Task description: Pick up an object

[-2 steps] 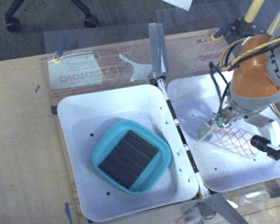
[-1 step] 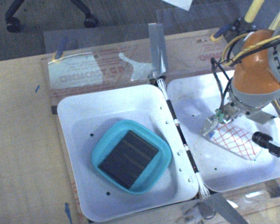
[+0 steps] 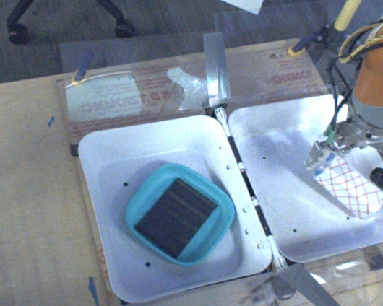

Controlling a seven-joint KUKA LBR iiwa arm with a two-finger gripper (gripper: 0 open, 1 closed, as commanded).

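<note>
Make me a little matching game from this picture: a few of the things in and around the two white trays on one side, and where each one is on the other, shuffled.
Things:
1. teal container
2. dark slatted block
3. red-checked cloth
4. gripper

Places:
A. lying in the right bin, near its right side
B. sitting in the left bin
C. just above the cloth's upper left end
D. resting inside the teal container

Pairs: 1-B, 2-D, 3-A, 4-C
</note>
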